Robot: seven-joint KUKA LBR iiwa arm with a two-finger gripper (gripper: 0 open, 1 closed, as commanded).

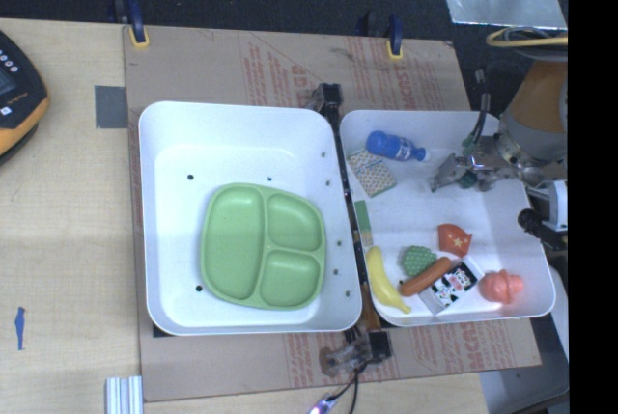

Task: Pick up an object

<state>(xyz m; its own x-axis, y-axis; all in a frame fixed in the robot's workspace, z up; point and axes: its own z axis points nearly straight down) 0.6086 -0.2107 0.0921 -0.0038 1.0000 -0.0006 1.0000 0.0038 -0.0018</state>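
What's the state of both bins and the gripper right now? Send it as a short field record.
left bin: holds a green divided plate
right bin: blue bottle at the far side, patterned packet beside it; near side has banana, green piece, sausage, red piece, printed card, pink piece
gripper: over the right bin's far right part, nothing visibly between its fingers
finger state: cannot tell
task status: no object picked up yet
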